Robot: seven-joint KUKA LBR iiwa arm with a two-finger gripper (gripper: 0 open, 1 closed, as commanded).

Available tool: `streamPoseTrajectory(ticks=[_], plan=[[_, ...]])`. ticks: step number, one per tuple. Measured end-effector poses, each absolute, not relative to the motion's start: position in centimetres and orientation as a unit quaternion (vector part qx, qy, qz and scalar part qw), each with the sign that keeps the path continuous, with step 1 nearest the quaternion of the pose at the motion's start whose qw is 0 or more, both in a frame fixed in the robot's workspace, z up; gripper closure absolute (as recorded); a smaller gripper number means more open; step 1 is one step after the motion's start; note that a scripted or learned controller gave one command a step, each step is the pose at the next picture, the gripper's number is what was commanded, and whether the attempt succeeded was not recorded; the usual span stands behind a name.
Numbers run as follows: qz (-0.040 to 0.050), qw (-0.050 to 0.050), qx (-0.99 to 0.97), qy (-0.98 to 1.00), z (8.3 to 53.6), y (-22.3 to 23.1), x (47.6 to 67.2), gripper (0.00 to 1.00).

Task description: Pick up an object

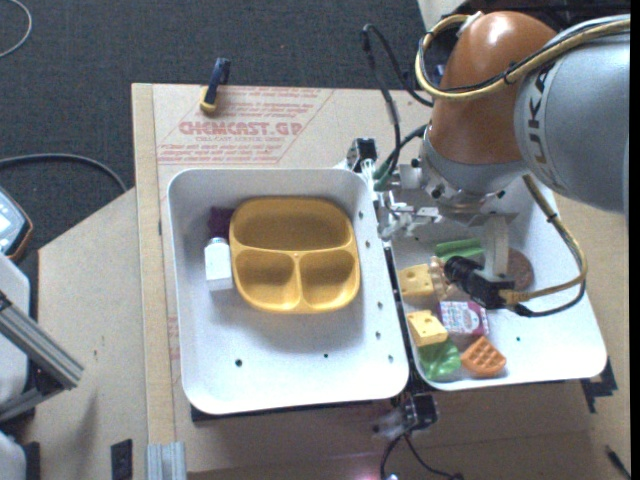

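My gripper [408, 211] hangs under the grey wrist and orange band, over the far left part of the right bin [590, 340], close to the wall shared by the two bins. Just in front of it lie a yellow cheese wedge [417, 281], a green piece [460, 247] and a brown round piece [519, 266]. Nearer the front are a second cheese wedge [427, 326], a pink packet [463, 318], an orange waffle [483, 357] and a green pepper [440, 362]. The arm's body hides the bin's far part.
The left bin [280, 368] holds a yellow divided plate [295, 253], a small white bottle [218, 264] and a dark purple item [220, 218]. A black cable [485, 283] droops across the right bin. A blue and yellow clamp [214, 86] lies on the board behind.
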State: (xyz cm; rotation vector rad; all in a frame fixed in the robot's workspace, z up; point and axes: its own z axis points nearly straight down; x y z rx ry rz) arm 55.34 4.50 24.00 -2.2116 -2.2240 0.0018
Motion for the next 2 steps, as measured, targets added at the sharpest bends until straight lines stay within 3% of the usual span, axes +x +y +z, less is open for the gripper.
streamPoseTrajectory(ticks=[1, 2], plan=[[0.0014, 0.003, -0.706, -0.709, 21.7, 8.2, 54.4, 1.0], [-0.0013, -0.001, -0.707, -0.707, 23.6, 7.4, 54.2, 1.0]])
